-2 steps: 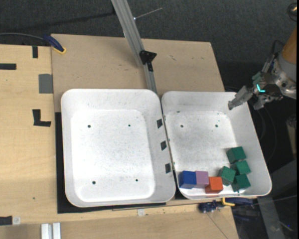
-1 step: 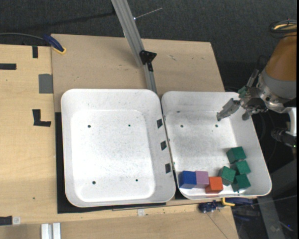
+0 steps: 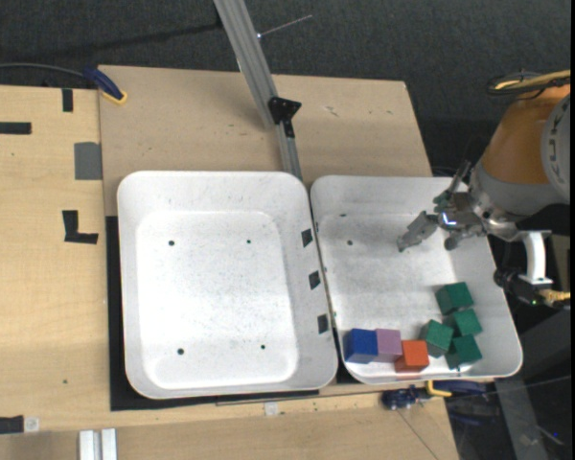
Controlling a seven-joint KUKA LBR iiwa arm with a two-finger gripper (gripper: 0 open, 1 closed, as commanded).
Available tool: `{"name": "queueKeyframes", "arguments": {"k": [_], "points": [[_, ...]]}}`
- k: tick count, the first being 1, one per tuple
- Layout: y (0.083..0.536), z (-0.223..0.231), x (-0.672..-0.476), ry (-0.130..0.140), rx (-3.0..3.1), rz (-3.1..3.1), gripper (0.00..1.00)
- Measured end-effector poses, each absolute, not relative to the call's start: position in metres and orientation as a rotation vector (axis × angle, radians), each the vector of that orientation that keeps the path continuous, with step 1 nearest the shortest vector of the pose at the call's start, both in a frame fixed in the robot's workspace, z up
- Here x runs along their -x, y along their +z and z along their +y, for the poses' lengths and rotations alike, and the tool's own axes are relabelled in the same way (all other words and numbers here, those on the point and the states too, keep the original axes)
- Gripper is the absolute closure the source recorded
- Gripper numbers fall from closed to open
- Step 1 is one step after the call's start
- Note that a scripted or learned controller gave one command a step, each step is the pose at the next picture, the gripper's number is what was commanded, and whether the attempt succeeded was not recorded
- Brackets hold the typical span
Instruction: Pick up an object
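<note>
Several small blocks lie in the near right corner of the right bin point(image 3: 364, 209): a blue one point(image 3: 361, 344), a purple one point(image 3: 388, 341), an orange one point(image 3: 414, 355) and several green ones point(image 3: 455, 322). My gripper point(image 3: 429, 240) hangs over the bin's far right part, well behind the blocks. Its fingers are spread open with nothing between them. The grey arm with its orange band point(image 3: 522, 147) comes in from the right.
The left bin point(image 3: 211, 276) sits beside the right one, separated by a raised rim with black clips. A slanted metal pole point(image 3: 254, 56) rises behind the bins. The wooden bench point(image 3: 38, 247) extends to the left.
</note>
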State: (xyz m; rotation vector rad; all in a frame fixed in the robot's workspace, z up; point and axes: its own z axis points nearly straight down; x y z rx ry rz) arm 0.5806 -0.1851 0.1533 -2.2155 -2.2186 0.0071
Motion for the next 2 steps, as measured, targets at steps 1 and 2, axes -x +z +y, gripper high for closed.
{"name": "queueKeyframes", "arguments": {"k": [1,2], "points": [[0.09,-0.188,-0.582,0.008,2.216,-2.218,0.0],[0.104,-0.188,-0.584,0.002,2.218,-2.222,1.0]]}}
